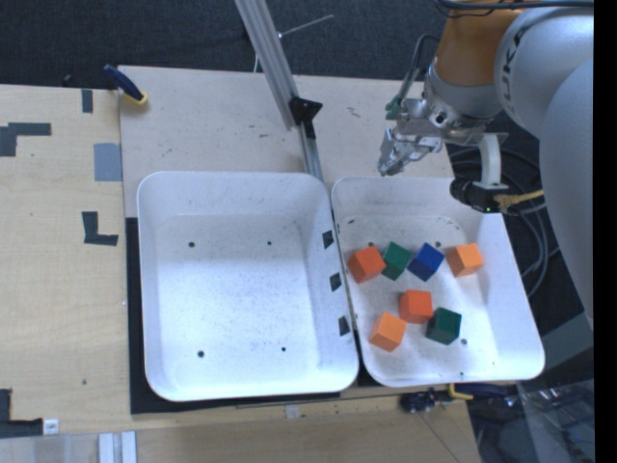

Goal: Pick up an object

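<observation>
You have two shallow white bins on the counter (pixel 222 123), side by side and touching along their inner walls. The left bin (pixel 154 258) shows only its speckled floor. The right bin (pixel 511 345) carries seven small blocks: four orange, two green and one blue.

Count them in two groups. The upper row runs across the bin: an orange block (pixel 365 263) at the left, a green block (pixel 396 259) touching it, a blue block (pixel 426 261) just beside that, and a second orange block (pixel 465 258) a little apart at the right end. Below the row sit a third orange block (pixel 415 305), a dark green block (pixel 443 325) just beside it toward the lower right, and a fourth orange block (pixel 388 331) toward the lower left.

All seven are roughly cubic, so you get no clear long axis from any of them. Most sit turned at a slant to the bin walls, with a corner toward the camera rather than a flat face; the blue one is the most plainly rotated.

The gripper (pixel 397 160) hangs above the far rim of the right bin, well apart from every block, pointing down. At this size you cannot tell whether its jaws stand open or closed, and nothing shows between them. The grey arm (pixel 559 56) with its orange band (pixel 482 27) comes in from the right.
</observation>
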`<state>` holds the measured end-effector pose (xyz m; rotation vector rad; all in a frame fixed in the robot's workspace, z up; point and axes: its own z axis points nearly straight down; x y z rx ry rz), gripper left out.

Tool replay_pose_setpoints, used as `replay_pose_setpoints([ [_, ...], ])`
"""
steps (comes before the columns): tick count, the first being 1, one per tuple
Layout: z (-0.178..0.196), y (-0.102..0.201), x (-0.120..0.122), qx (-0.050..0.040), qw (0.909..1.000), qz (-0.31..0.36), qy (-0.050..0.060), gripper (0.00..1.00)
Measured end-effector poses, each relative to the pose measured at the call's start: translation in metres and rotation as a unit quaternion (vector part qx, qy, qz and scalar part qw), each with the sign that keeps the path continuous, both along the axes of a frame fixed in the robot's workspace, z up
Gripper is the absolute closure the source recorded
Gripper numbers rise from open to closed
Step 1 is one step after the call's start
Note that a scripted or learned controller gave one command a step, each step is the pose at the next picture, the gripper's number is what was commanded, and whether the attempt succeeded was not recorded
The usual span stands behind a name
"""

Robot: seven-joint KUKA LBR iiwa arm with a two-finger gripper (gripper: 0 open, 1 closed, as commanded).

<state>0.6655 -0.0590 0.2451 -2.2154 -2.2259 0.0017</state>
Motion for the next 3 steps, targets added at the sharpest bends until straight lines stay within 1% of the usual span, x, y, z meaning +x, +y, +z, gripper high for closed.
replay_pose_setpoints([
  [1, 0.006, 0.05, -0.007, 0.0006, 1.0, 0.001, 0.0, 1.0],
  [2, 0.007, 0.104, -0.022, 0.0007, 1.0, 0.001, 0.001, 1.0],
  [3, -0.019, 0.158, -0.03, 0.0002, 1.0, 0.001, 0.002, 1.0],
])
